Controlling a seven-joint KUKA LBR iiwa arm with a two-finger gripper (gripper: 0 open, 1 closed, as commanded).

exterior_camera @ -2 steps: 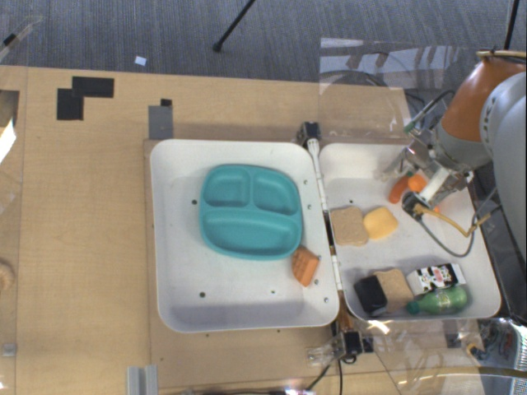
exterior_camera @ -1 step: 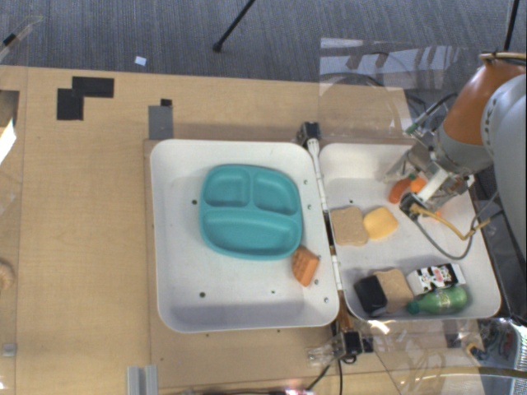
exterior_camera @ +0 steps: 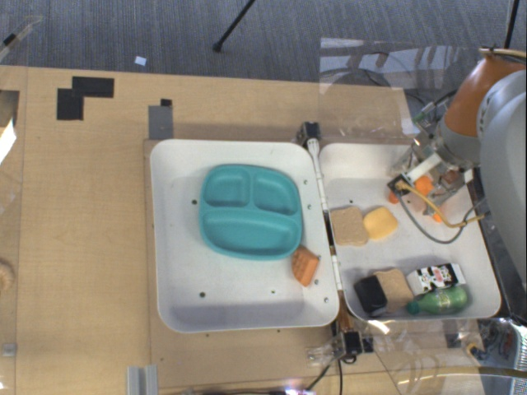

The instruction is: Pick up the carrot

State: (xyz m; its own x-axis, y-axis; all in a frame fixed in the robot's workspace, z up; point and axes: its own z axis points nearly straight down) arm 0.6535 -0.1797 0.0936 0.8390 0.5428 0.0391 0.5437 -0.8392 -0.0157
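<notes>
One fixed camera above the bench [exterior_camera: 74, 245] — looking down aslant at both bins.

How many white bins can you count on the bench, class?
2. The left bin holds a teal divided plate; the right bin sits beside it, under the gripper.

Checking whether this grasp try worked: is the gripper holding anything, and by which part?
It cannot be told. The gripper sits low in the right bin with something small and orange at its tip, possibly the carrot, but the hold is unclear.
</notes>
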